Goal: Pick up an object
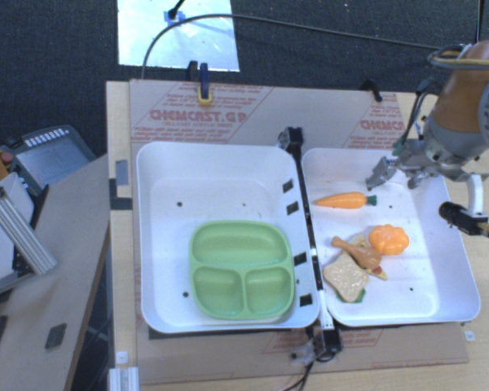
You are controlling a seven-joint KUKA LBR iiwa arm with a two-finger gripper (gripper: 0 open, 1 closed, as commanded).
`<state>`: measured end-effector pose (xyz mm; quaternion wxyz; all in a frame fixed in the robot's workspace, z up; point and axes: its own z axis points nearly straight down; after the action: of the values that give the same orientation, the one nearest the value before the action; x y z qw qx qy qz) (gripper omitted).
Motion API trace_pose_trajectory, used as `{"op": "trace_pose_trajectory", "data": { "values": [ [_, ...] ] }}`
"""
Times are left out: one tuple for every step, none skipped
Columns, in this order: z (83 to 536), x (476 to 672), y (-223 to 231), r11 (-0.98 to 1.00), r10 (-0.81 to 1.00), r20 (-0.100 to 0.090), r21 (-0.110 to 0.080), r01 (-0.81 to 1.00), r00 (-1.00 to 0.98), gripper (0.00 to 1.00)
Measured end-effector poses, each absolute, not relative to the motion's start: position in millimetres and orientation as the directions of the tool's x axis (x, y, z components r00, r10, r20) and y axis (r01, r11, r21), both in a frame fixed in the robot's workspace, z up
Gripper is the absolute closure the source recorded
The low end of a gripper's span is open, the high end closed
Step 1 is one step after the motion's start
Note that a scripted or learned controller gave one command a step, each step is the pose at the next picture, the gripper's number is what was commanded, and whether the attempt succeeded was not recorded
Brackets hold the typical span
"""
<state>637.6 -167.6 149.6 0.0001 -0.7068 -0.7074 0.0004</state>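
In the camera view the end effector [398, 172] hangs with its fingers spread open and nothing between them, over the far part of the right bin [448, 300]. Just near-left of it lies a carrot [340, 201], with an orange pumpkin [389, 239], a drumstick [358, 252] and a bread slice [347, 279] nearer. The left bin [163, 177] holds a green divided tray [241, 269].
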Motion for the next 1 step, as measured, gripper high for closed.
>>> {"op": "trace_pose_trajectory", "data": {
  "values": [
    [103.0, 649.5, -161.6, 0.003, 1.000, -0.003, 0.014, 1.000, -0.003, 0.00]
  ]
}}
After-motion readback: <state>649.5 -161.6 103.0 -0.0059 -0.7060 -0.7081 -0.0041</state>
